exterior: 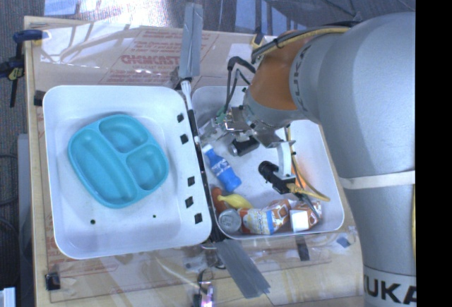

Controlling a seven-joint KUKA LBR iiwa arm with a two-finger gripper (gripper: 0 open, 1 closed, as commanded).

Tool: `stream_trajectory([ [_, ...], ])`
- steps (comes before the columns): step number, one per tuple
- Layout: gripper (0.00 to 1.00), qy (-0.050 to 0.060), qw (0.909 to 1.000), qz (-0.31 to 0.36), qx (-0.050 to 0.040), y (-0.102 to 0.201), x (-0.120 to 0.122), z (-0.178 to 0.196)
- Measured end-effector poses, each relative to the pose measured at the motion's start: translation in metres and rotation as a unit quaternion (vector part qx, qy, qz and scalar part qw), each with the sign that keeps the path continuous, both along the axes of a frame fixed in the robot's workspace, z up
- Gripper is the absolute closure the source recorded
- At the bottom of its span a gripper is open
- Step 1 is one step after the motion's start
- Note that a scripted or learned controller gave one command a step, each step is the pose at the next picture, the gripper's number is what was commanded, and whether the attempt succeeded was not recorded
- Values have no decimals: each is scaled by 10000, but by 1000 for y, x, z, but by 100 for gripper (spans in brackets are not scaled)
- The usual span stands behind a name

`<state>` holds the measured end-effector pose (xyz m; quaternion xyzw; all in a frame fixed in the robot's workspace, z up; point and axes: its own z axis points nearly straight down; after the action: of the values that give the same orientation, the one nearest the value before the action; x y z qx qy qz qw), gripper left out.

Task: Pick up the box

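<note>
Plainly, the box [301, 220] is the small pale carton lying at the near right corner of the right bin [330, 170]. It is pressed in among clutter: a printed packet [270, 218] touches it on the side toward the left bin [58, 111], and some thin yellow strips [305, 184] lie just above it. A grey can [228, 220], a yellow item [230, 199] and a blue bottle [222, 170] sit further along the same bin, near the dividing wall. The left bin holds a blue divided plate [116, 159]. The arm [282, 87] reaches into the far half of the right bin, and its jaws hang low near the bottle's upper end, well apart from the box. From this slant it cannot be told whether the jaws are open or shut, and nothing can be seen held between them. The box looks like light cardboard, stiff along its edges but likely to dent if squeezed hard on a broad face. Its skin is probably smooth enough to slip under a weak pinch. The best hold is likely across its narrow width, coming straight down, with one side of the grip slipping between box and packet and the other against the bin wall side. The tight corner leaves little room, so the packet may be dragged up along with it.
</note>
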<state>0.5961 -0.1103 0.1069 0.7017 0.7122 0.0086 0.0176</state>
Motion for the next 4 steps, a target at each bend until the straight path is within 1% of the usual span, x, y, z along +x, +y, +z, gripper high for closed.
stream_trajectory([
  [1,100,86,10000,23,29,2,-3,4],
  [2,100,206,9942,1059,47,-12,-69,12],
  [3,0,209,9942,1056,46,-12,-69,11],
  [4,0,211,9981,581,51,-18,-20,-17],
])
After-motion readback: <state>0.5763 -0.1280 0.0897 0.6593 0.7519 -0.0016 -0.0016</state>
